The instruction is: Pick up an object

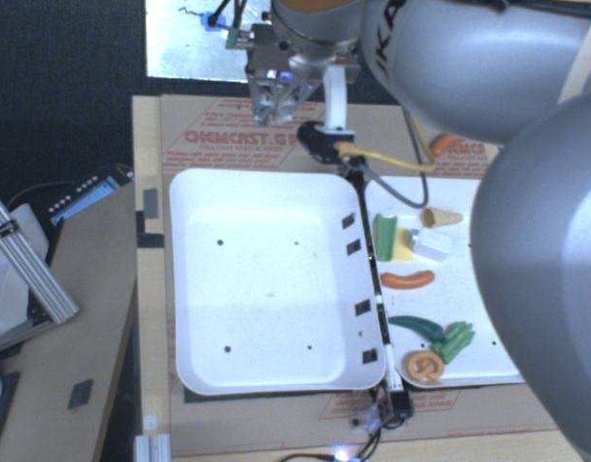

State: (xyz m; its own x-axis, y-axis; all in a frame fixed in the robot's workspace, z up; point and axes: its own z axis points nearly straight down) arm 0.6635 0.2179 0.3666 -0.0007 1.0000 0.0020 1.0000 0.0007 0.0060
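Note:
My gripper (272,112) hangs high over the cardboard behind the back edge of the left bin (194,258), far from the objects. The right bin (469,296) holds several small items. Among them are a green block (385,236) beside a yellow piece (404,246), a white block (432,247), a tan wedge (441,218), an orange-red sausage (408,279), a dark green pepper (417,326), a leafy green piece (456,340) and a round orange pastry (423,366). The big grey arm (526,162) hides the right part of that bin.
A black divider with clips (372,268) runs between the two bins. An orange object (448,144) lies on the cardboard behind the right bin. At the far left, off the bench, stand a metal rail (31,272) and a blue-black device (84,193).

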